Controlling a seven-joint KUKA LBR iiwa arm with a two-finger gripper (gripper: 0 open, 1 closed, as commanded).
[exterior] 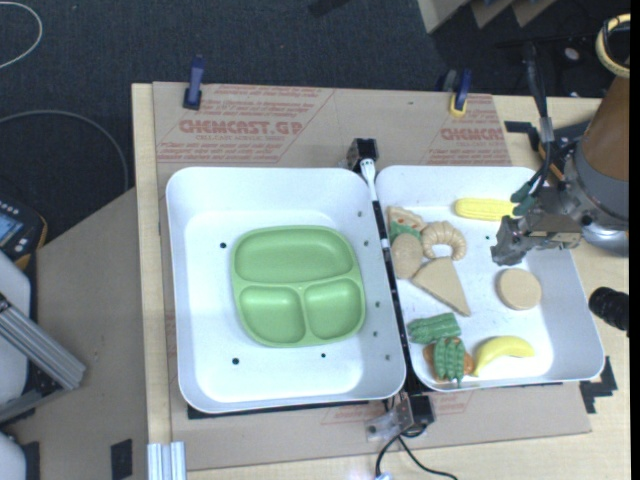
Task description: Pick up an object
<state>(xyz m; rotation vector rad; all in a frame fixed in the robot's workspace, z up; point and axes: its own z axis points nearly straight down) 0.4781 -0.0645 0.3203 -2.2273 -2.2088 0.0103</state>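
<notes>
Over the right bin (pixel 570 298), the end effector (pixel 508 246) is seen hovering just above a round tan disc (pixel 519 289), with a corn cob (pixel 482 208) close behind it; whether its fingers are parted cannot be told. A banana (pixel 503 351) and a tan wedge (pixel 443 286) are seen nearby. A green divided plate (pixel 297 284) is set in the left bin (pixel 200 208).

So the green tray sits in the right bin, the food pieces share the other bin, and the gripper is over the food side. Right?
Not quite. The camera view shows the green tray in the left bin, not the right one. The rest holds: the food pieces, such as the banana and corn, lie in the other bin, and the gripper is over that side.
</notes>
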